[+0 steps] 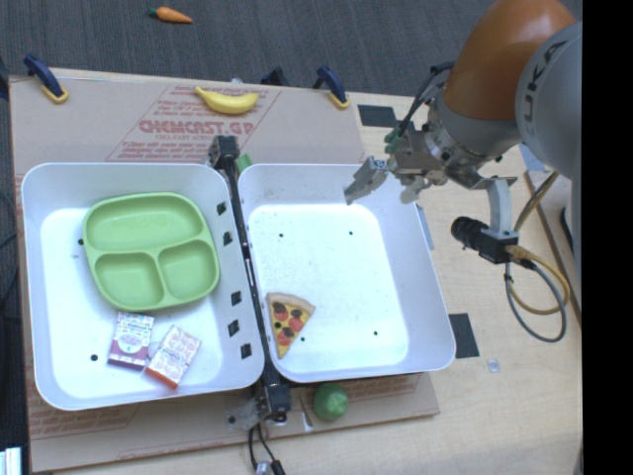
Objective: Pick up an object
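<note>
Pizza slice toy (288,322), a flat plastic triangle, lies by the right white bin's (415,295) near-left corner. Gripper (388,180) hangs above the far rim, fingers spread, holding nothing. Best come straight down and pinch its sides.

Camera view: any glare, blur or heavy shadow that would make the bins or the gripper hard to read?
Camera view: even, soft light; the bins look bright but not blown out, with the pizza slice and green tray crisp. Shadows are faint. The gripper is slightly soft and small against the bin rim, so its fingers are hard to read.
</note>
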Available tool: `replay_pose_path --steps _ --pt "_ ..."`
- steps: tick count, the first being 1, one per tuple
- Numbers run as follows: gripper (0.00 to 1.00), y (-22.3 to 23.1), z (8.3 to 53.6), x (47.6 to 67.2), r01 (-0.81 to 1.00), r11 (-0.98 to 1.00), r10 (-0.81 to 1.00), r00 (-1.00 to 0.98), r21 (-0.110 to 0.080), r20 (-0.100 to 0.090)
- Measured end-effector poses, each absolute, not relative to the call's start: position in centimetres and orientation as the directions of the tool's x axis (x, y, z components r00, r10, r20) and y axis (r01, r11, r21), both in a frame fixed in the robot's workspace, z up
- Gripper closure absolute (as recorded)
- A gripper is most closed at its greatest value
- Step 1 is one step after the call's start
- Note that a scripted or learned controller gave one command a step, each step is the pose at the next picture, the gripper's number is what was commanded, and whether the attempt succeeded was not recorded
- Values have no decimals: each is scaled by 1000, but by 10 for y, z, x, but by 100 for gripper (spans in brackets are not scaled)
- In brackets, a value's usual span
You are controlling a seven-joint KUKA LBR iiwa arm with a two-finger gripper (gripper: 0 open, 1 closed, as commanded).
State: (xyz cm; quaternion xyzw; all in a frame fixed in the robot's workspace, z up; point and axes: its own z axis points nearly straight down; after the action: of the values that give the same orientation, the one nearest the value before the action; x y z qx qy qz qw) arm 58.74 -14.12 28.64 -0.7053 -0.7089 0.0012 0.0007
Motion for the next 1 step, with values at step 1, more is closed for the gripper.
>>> replay_pose_path --steps 1 --pt "0 -187 134 593 1000 5 1000 -5 -7 0"
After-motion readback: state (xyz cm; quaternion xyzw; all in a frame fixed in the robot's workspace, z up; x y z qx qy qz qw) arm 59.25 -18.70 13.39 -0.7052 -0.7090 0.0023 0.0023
